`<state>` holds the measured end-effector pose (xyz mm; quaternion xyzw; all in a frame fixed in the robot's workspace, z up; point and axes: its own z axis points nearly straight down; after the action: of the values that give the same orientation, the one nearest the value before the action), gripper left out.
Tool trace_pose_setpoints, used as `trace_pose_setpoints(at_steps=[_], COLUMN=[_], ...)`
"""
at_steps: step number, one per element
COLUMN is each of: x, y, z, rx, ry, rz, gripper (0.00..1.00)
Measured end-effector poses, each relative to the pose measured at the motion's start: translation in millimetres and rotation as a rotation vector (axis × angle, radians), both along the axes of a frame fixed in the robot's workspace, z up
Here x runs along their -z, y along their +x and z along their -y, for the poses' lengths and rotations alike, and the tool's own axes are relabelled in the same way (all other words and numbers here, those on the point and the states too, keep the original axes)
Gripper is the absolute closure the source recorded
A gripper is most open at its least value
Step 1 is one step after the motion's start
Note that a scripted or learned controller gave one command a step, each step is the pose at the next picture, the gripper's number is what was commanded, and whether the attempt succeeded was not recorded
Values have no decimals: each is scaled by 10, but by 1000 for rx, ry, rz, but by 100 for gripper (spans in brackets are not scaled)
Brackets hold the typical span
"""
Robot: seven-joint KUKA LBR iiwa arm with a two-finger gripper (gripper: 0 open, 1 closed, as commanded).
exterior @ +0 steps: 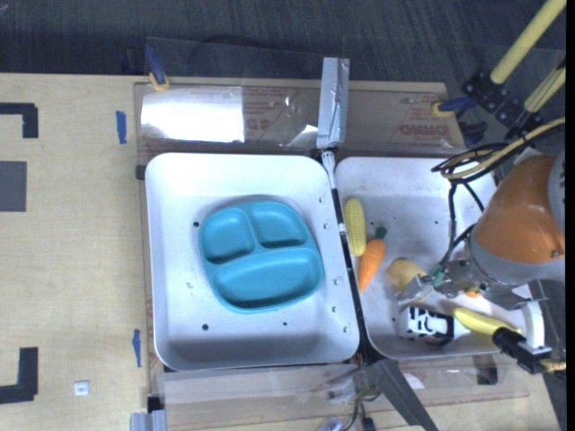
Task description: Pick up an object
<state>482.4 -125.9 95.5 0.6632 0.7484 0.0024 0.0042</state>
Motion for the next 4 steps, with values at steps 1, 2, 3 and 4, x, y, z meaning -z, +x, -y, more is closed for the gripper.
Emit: trace_pose_setpoints(at_steps=[1,2,3,4], x=[80,79,-501,-169], y=[549,-16,100,274], z=[-193,-139,140,416], rx=[-50,-9,209,246], ry=[0,2,1,3], rz=[-1,-5,-5,-3], gripper=[0,0,0,0])
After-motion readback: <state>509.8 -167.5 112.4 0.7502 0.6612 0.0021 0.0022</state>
